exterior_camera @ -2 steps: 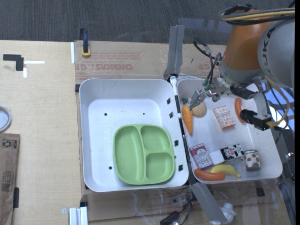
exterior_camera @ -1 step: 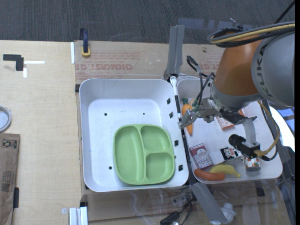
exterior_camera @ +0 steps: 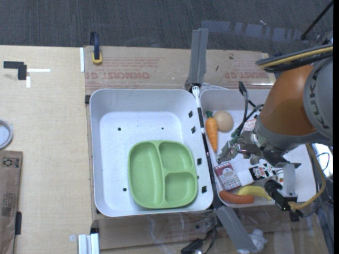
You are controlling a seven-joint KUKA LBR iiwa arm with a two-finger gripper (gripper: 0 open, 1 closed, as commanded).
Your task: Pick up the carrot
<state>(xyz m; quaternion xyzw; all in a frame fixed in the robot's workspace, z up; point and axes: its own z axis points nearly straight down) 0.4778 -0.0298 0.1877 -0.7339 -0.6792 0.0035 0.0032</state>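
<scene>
Status: the pick is not yet made. The slim orange carrot with a green top (exterior_camera: 212, 133) lies on the floor of the right-hand shallow white bin (exterior_camera: 233, 93), close to that bin's left wall, its green end toward the far side and its point toward the near side. Nothing is lifting it and nothing grips it.

The metal two-finger gripper (exterior_camera: 233, 148) of the grey arm with the orange band (exterior_camera: 288, 102) hangs over the middle of the same bin, just beside the carrot on its right and near its pointed end. Whether the jaws stand apart or together cannot be told from this angle; the wrist hides most of them. No object is seen between them.

Remaining, in my judgement: shift toward the carrot, descend, close, and lift clear.

Condition of the carrot: whole, smooth, tapered, bright orange, lying flat. A round beige potato-like item (exterior_camera: 223, 120) sits touching or almost touching its upper right side, which may crowd a grasp there. A small red-and-white printed packet (exterior_camera: 227, 174) lies near its tip, apart from it. A red sausage-shaped item (exterior_camera: 233, 197) and a yellow banana (exterior_camera: 253, 191) lie at the near end. The left-hand white bin (exterior_camera: 106, 142) holds a green sectioned plate (exterior_camera: 161, 173).
</scene>
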